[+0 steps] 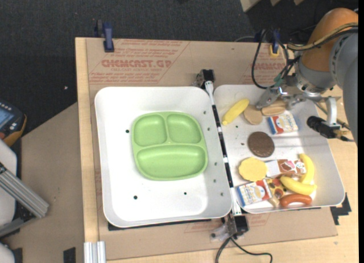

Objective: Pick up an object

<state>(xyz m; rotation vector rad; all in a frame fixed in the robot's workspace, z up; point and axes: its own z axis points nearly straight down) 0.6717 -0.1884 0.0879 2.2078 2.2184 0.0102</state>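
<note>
Tool (277, 98) hangs low over the right bin's (335, 168) far end, just above a tan bread slice (273, 109); its grip state can't be told. Nearby lie a banana (235, 111) and brown disc (261, 144). Green tray (168, 145) sits in the left bin (111, 153).

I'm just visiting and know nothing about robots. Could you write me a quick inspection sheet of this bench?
Surface: brown board bearing two white bins, left bin and right bin.
Job's things: toy foods in the right bin, including a banana, a brown disc, a yellow disc and a sausage.
Clutter: green divided plate in the left bin.
Grippers: gripper low over the right bin's far end.
Cables: black cables by the arm.
Surroundings: dark carpet.
</note>
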